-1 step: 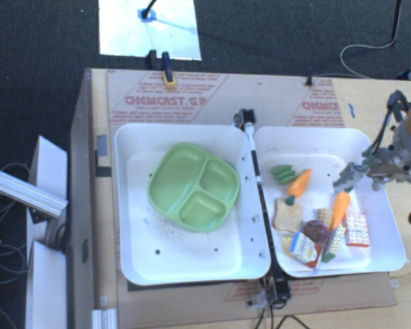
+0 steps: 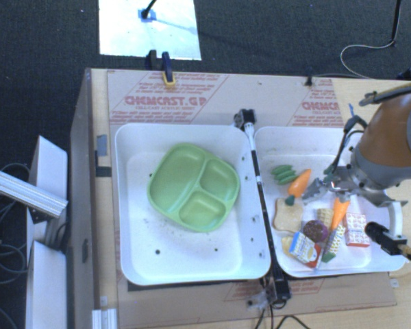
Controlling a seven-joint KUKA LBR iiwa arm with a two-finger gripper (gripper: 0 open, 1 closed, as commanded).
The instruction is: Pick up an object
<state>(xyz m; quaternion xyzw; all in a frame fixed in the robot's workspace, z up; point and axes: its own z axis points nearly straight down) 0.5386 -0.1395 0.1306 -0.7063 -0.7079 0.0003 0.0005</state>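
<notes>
On the bench, a brown protective sheet carries red "CHEMCAST GP" lettering, printed again in part at the right and repeated faintly along the front edge. Two white bins sit side by side on it, their inner rims touching.

Left bin: a pale green divided plate, three compartments, lies tilted near the middle, with nothing visible in its sections.

Right bin: a heap of toy food fills the lower half. A slice of toast lies at the left of the heap, a green pod and an orange carrot just above it. Below them are a dark round piece, a small blue-and-white packet and a red-and-white box, both with print too small to read. A second carrot stands tilted between the round piece and the box.

Arm, grey with an orange band, reaches over the right bin from the right. Its gripper hangs just above the heap, close beside the second carrot and the first; whether the fingers are apart or together cannot be told, and nothing can be seen between them.

Behind the bench, a white sheet lies on dark carpet, and a yellow-and-black clamp grips the back edge.
</notes>
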